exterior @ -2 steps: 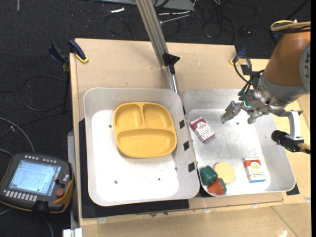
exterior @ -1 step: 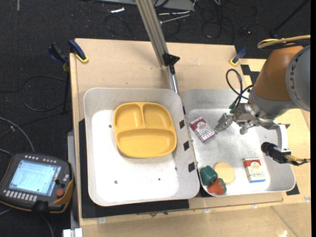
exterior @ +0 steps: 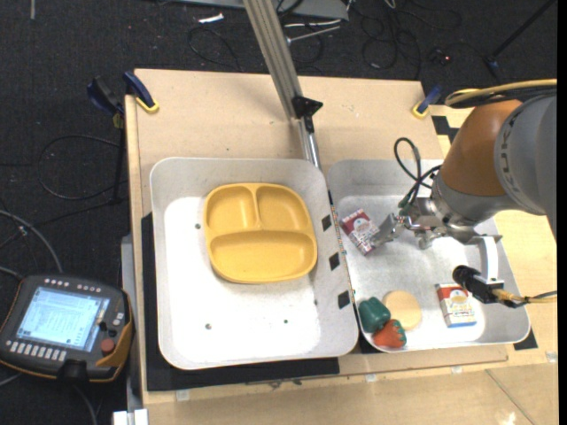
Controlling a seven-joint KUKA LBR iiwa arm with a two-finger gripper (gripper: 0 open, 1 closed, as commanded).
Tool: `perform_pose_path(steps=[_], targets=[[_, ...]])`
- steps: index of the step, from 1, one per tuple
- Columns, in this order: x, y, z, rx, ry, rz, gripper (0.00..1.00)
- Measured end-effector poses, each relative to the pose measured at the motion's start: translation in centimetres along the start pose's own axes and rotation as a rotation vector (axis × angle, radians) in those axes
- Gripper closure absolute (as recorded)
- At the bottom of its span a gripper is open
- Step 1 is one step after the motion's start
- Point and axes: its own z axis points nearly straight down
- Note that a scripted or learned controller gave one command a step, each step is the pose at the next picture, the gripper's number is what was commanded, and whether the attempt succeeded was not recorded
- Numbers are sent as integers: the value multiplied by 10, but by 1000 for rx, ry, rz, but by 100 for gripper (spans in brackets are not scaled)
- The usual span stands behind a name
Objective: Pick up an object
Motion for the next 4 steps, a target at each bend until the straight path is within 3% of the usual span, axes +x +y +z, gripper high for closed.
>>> perform_pose_path(steps=[1, 4], targets=[[-1, 1, -13, -6, -3, -1, 100], [-3, 20, -174, -5, -6, -3, 100]])
